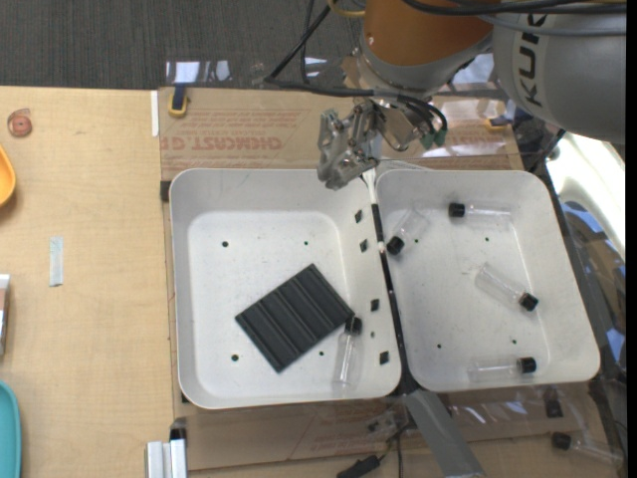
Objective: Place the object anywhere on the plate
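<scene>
Claw (341,157) above bins' (189,267) divide

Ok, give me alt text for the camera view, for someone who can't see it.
A grey and orange robot arm's gripper hangs above the back rim between two white bins. The left bin holds a dark ribbed plate with one clear black-capped vial beside it; the right bin holds four such vials.
</scene>
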{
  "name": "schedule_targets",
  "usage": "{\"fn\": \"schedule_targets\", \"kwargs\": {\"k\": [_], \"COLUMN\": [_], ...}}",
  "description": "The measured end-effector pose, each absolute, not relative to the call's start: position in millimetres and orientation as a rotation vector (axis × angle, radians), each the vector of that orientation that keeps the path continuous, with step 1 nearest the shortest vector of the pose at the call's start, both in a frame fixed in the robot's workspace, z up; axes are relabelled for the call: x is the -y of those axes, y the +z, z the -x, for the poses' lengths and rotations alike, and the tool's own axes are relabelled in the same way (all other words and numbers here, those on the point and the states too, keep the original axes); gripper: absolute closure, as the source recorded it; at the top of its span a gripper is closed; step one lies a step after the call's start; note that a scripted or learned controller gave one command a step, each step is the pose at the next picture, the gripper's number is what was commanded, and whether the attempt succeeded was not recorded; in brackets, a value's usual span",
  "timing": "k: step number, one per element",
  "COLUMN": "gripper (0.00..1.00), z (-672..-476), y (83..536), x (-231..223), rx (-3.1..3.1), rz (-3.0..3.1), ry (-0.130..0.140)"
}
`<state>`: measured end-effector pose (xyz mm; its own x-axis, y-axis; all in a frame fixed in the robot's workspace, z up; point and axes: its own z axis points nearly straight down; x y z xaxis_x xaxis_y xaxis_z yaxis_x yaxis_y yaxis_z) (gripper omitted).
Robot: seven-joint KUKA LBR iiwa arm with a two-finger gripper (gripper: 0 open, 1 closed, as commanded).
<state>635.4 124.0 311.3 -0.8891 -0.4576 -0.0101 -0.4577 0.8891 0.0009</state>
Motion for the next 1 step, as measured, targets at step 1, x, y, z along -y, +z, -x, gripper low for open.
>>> {"fn": "schedule_targets", "kwargs": {"k": [1], "gripper": [1.0], "z": [-660.2], "y": [363.3], "x": [-115.3], "rx": [-2.817], "rz": [1.376], "ry": [0.002]}}
